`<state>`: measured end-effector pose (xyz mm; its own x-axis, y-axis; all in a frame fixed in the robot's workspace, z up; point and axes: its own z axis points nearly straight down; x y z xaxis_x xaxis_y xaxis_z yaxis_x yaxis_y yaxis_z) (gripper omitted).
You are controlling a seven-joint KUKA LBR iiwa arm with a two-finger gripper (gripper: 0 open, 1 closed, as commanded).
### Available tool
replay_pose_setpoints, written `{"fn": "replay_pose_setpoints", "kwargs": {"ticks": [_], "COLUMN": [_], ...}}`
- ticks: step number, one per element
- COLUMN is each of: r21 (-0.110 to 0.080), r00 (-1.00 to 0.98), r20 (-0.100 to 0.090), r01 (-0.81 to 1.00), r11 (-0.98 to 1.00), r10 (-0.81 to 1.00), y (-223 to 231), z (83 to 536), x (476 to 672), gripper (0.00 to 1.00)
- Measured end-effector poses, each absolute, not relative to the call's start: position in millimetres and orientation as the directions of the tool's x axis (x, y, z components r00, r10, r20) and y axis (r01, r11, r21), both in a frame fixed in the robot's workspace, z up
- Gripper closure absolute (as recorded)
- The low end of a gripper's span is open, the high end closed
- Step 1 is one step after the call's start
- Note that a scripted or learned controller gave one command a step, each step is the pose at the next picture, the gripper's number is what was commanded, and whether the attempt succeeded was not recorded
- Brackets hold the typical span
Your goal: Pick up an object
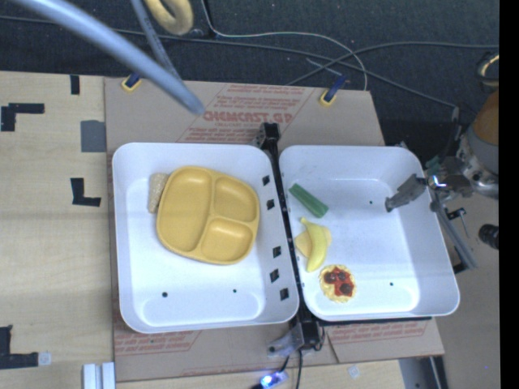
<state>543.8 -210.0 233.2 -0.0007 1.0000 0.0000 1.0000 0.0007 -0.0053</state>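
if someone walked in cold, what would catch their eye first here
Most likely the big yellow divided plate, sitting in the left bin and partly covering a tan sponge-like piece at its left edge. Next, the small group in the right bin: a green block, a yellow banana and a little round pizza-like toy, all near the bin's left side. The gripper hangs over that bin's right part, apart from all three.

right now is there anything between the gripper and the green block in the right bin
No. In the camera view the stretch from the gripper to the green block is bare white floor of the right bin.
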Motion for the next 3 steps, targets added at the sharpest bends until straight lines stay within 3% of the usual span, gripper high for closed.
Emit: {"fn": "replay_pose_setpoints", "kwargs": {"ticks": [2, 3], "r21": [-0.006, -0.002], "r00": [-0.001, -0.003], "r20": [0.000, 0.000], "r01": [1.000, 1.000], "r11": [0.001, 0.003], "r10": [1.000, 1.000], "y": [-218.8, -218.2], "z": [115.3, 128.5], "x": [545.8, 546.8], "gripper": [0.00, 1.00]}}
